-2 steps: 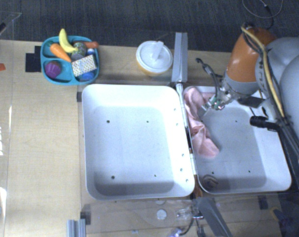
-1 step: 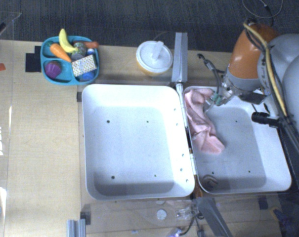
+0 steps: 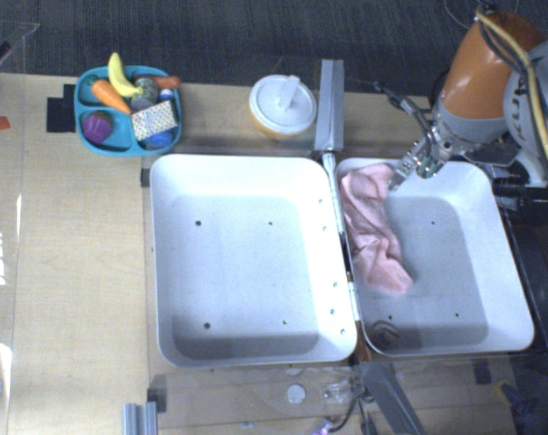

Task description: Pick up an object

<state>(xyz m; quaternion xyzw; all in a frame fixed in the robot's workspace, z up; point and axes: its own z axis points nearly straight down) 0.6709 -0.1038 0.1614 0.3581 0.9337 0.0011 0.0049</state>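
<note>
A crumpled pink cloth (image 3: 371, 232) lies along the left side of the right white bin (image 3: 491, 270), running from the back corner to the middle. My gripper (image 3: 408, 172) hangs over the bin's back edge, its tip right at the cloth's upper right corner. The grey arm with its orange band (image 3: 480, 71) rises behind it at the upper right. A small dark object (image 3: 385, 336) sits near the front left corner of the same bin.
The left white bin (image 3: 246, 259) stands beside the right one, split from it by a metal rail (image 3: 330, 107). Behind the bins sit a white lidded cup (image 3: 283, 105) and a blue tray (image 3: 124, 111) of toy food. Cables hang at the right.
</note>
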